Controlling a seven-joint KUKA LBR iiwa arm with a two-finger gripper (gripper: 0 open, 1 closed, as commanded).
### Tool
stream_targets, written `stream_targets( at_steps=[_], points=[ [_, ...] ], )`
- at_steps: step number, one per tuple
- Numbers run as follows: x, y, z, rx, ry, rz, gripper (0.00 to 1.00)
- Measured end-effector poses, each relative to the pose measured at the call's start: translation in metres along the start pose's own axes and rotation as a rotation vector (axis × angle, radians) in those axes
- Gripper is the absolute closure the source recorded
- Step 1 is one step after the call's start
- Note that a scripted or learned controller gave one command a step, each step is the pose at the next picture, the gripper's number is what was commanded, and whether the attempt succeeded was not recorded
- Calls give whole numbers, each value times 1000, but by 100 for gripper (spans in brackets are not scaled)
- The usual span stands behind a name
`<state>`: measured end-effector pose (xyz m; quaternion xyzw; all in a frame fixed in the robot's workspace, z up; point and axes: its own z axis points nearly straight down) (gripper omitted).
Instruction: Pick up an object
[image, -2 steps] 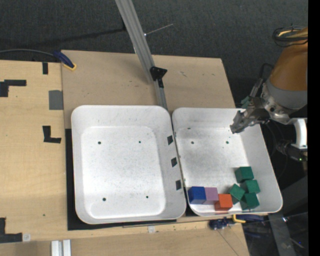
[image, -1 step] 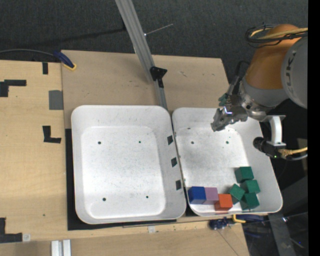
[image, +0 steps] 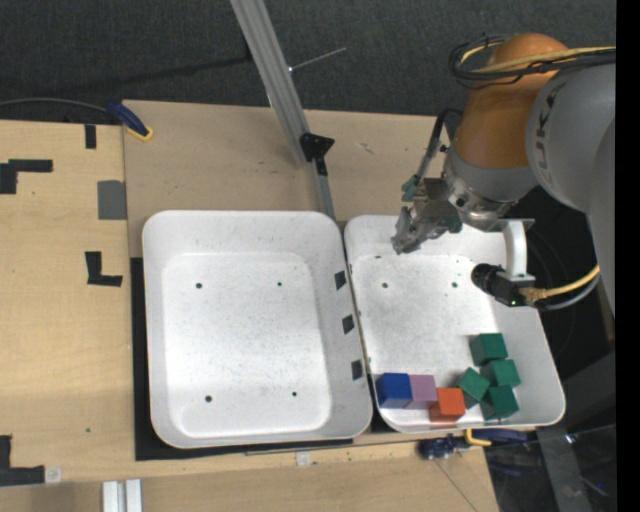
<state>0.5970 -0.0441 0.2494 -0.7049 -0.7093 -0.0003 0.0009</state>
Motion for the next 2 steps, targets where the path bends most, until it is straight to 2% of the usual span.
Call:
stream_targets(
  at_steps=[1,2],
  points=[
    [62,9,11,1,-1,-1,100],
    [106,26,13,0,-1,0,100]
  ],
)
